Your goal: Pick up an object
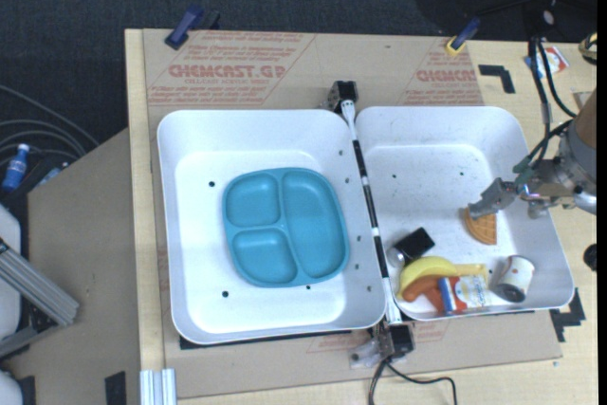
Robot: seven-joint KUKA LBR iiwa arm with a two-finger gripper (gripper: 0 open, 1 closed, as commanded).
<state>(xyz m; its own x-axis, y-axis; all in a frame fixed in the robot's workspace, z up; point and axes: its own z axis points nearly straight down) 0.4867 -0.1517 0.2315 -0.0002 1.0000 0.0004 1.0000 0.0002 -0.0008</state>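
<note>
**Gripper poised over the right-hand bin**

The arm (586, 147) entered from the right edge of the frame, and its gripper (495, 199) hung over the right side of the right bin (417, 133). Whether the gripper was spread or pressed together could not be told from this slanted view, and no object was visibly caught in it.

Just below the gripper, an orange wedge-shaped piece (483, 229) lay on the bin floor, close to the tip; contact could not be judged. The other objects sat bunched in the lower part of that bin: a yellow banana (432, 272) curved along the lower left, a small black block (413, 244) just above it, a red and blue item (457, 295) below and beside the banana, and a white cup-like object (513, 278) on its side toward the lower right corner.

The left bin (190, 156) held a blue divided tray (285, 227) with three compartments, lying flat near its middle. Both bins rested on a brown board (256, 71) printed with red lettering.
</note>
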